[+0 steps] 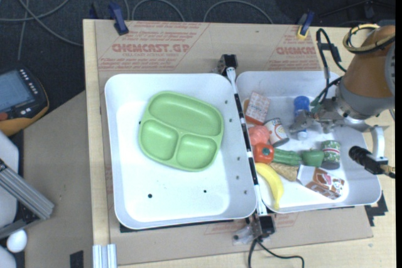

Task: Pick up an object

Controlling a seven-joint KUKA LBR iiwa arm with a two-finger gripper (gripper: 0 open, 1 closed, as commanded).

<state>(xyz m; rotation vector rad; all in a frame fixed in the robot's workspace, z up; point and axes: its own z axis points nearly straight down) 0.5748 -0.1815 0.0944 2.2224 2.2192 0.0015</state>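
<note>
jaws [306, 124] over right bin [370, 192], cardboard-topped bench [163, 47]

I'm seeing the arm [370, 72] running off the right edge, so its upper part is cut away. The gripper [306, 123] is blurring against the right bin [276, 81], and small packets under it are too indistinct to identify.
</note>
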